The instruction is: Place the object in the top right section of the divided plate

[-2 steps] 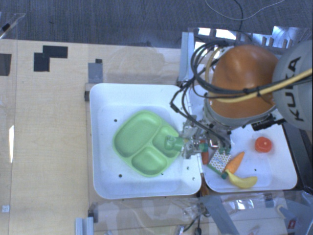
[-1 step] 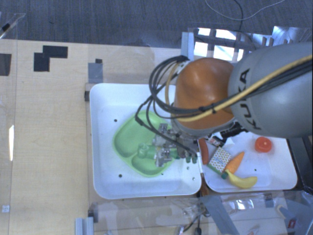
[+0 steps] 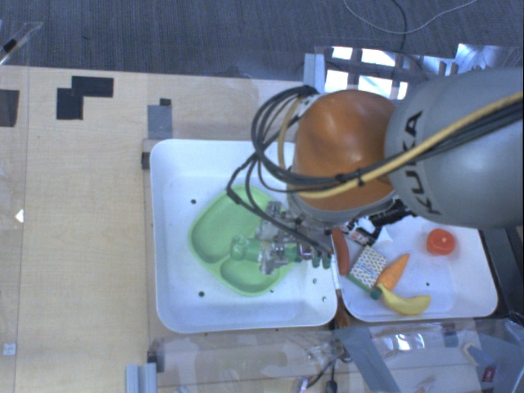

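A light green divided plate (image 3: pixel 221 240) lies in the left white bin (image 3: pixel 180 301). My gripper (image 3: pixel 274 252) hangs low over the plate's right side, at the edge nearest the right bin. The orange wrist band and grey arm cover the plate's upper right part. Whether anything is in the gripper is hidden by its metal body and cables.
The right bin (image 3: pixel 475 301) holds a red tomato (image 3: pixel 440 241), an orange carrot (image 3: pixel 393 272), a yellow banana (image 3: pixel 405 303), a checkered packet (image 3: pixel 367 264) and a red-brown stick (image 3: pixel 342 252). The bins meet at a raised rim (image 3: pixel 336 297).
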Motion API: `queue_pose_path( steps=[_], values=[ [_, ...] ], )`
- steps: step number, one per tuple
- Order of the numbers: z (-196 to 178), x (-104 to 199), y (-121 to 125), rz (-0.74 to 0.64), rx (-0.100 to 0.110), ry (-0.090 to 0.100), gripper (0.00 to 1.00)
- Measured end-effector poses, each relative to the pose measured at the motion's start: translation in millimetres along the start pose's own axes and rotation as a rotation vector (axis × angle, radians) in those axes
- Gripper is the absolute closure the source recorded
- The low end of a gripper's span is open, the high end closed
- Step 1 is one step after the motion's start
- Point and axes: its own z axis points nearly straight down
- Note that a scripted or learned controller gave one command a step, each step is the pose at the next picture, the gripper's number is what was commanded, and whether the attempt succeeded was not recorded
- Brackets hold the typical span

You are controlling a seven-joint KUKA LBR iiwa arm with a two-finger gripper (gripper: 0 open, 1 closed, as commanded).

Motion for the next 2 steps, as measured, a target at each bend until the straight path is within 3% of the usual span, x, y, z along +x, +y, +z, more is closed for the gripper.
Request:
queue_pose_path(
  steps=[1,2],
  values=[
    [-7.9,-31.0,-79.9,0.121,0.003,-0.002,1.00],
    [-9.9,-21.9,5.9,0.147,0.002,-0.001,1.00]
  ],
)
